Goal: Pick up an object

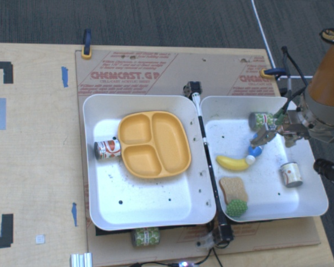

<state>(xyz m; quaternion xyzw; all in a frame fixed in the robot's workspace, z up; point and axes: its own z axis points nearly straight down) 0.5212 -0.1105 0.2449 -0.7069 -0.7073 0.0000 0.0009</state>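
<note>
While the gripper (269, 131) hangs over the right bin (309, 204), its 2 fingers look spread, gripping nothing. The banana (232, 162) lies just left of a blue-and-white piece (255, 151); it's probably light, stiff, smooth plastic, best pinched across its middle.

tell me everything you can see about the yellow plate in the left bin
The yellow plate is a rounded-square tray that looks like matte plastic, split by raised ridges into three sections: one long section on the right and two smaller ones on the left. All three hold nothing. It lies flat, right side up, slightly rotated, in the upper middle of the left bin. A small red and white can lies on its side against the plate's left edge.
</note>
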